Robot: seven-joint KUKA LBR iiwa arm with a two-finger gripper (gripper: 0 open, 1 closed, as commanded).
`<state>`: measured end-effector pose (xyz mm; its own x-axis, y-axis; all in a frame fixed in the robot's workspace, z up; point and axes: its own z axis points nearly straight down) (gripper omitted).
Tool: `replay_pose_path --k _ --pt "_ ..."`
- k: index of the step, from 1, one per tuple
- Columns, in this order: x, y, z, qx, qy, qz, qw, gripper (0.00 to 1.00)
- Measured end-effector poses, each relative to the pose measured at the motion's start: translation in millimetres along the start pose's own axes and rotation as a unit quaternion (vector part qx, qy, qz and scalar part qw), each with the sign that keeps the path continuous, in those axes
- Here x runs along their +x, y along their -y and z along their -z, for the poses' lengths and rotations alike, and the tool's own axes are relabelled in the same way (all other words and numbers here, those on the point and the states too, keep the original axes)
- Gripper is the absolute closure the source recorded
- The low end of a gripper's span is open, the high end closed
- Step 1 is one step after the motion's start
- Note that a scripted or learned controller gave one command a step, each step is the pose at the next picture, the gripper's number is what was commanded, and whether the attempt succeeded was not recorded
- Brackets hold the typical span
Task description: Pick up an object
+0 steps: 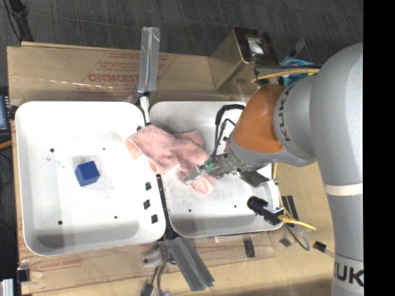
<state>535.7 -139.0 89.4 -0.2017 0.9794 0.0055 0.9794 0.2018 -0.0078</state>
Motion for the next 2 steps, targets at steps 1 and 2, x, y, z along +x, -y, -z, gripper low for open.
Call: replay_pose_path --k 1,2 --pt "-0.8 -0.1 6.6 0.003 -0.001 0.002 1.0000 1.00" --pt "21.9 -50.8 101.1 0.000 0.001 0.016 0.9999 1.00"
